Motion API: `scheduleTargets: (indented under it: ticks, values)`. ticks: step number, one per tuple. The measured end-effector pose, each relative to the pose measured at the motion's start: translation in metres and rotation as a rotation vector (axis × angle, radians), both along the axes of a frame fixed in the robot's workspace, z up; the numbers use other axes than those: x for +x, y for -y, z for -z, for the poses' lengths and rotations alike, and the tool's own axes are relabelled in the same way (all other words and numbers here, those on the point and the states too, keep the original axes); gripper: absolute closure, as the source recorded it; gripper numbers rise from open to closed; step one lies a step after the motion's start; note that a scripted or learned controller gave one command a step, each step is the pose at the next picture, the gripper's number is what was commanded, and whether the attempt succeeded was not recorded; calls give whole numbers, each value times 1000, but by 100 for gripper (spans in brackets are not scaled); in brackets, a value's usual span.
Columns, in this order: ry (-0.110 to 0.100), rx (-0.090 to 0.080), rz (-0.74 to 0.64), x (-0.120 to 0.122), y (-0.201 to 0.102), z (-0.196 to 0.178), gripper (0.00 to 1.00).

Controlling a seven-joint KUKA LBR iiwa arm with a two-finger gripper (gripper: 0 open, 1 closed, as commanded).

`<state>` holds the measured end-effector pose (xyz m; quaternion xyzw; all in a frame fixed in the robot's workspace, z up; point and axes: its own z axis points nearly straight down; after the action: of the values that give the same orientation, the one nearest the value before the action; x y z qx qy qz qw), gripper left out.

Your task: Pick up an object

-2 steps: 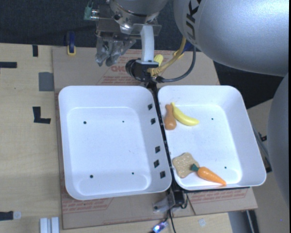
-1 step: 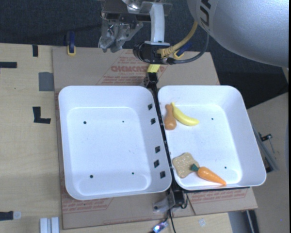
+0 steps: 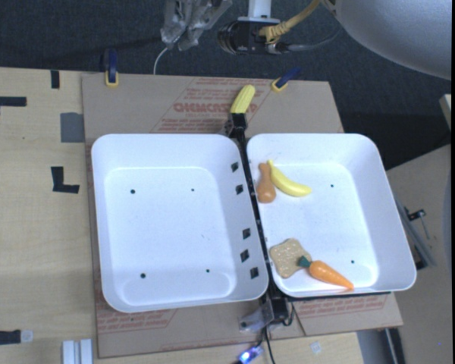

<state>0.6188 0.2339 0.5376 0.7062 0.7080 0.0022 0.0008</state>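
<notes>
Hand (image 3: 186, 17) parked beyond the far edge of the counter (image 3: 30, 203) — open or closed, impossible to tell amid the blur of metal. Well away from the hand, down the view and off to its right, in the right bin (image 3: 364, 203): four toy foods. Nearest the hand, a yellow banana (image 3: 290, 184) touching an orange drumstick (image 3: 265, 184) by the middle wall; farthest, a tan slice of toast (image 3: 286, 255) with a carrot (image 3: 327, 274) just beside it. Likely all light, stiff moulded plastic — smooth and a little slippery. Probably best taken across the banana's narrow middle, clear of the drumstick, to avoid slipping along the curve. Left bin (image 3: 167, 226) shallow, glossy white, round-cornered.
</notes>
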Motion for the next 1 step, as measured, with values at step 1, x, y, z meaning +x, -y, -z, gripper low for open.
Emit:
scheduleTargets:
  ticks: [1]
  values:
    - [-5, -3, 1, 26, 0, 4, 100]
